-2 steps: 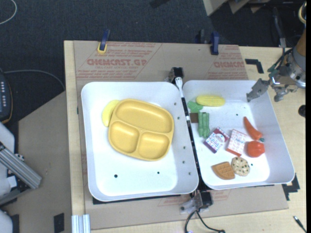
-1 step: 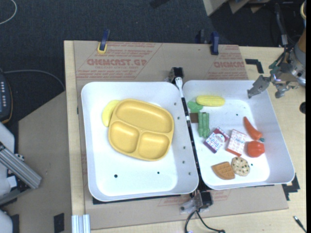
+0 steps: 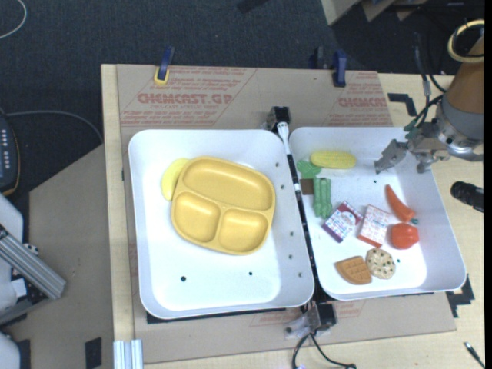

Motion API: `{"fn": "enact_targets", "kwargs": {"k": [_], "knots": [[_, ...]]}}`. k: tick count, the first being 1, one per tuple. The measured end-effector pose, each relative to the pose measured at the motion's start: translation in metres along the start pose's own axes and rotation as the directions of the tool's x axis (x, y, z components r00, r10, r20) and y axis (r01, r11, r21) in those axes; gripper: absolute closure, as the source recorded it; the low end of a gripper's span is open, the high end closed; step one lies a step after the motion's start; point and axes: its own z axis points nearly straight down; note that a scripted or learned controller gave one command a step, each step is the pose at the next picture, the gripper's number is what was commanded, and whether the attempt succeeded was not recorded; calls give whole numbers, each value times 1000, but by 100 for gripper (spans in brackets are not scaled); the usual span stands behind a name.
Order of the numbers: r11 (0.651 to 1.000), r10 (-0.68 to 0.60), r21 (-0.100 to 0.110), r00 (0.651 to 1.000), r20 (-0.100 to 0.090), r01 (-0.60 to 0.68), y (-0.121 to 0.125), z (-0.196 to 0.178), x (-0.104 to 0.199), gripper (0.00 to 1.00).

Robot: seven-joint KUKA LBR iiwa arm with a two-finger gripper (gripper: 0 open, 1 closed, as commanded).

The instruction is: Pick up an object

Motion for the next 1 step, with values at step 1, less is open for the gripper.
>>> {"fn": "enact_targets", "kwargs": {"k": [1], "knots": [[1000, 1, -1, 1000, 1, -1, -5, 44, -1, 0]]}}
